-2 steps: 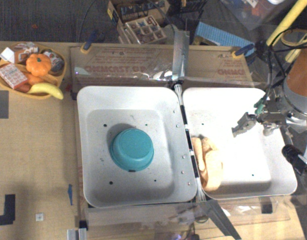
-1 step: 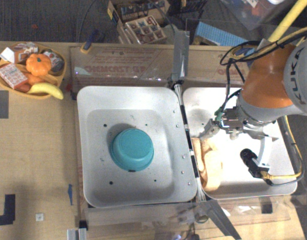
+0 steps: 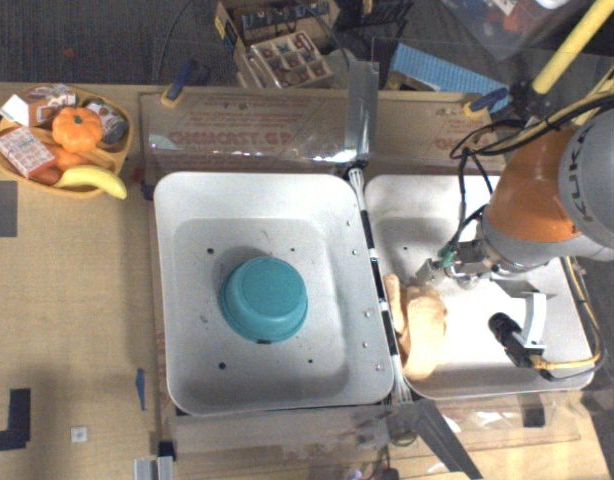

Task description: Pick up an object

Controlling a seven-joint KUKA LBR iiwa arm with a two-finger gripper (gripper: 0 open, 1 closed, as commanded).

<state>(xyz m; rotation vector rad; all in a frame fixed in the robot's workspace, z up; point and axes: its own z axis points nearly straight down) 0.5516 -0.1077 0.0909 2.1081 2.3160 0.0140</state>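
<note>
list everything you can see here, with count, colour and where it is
left-hand bin: 1, white, middle of the bench
right-hand bin: 1, white, right beside the first
bowl: 1, teal, middle of the left-hand bin
lump: 1, pale tan, in the right-hand bin by the wall it shares with the other bin
dish: 1, yellow, far left corner of the bench, holding toy food
pumpkin: 1, orange, in the dish
banana: 1, yellow, at the dish's near edge
cardboard: 1, brown, flat behind the bins
arm: 1, grey with an orange band, over the right-hand bin
gripper: 1, dark, close to the lump
</note>
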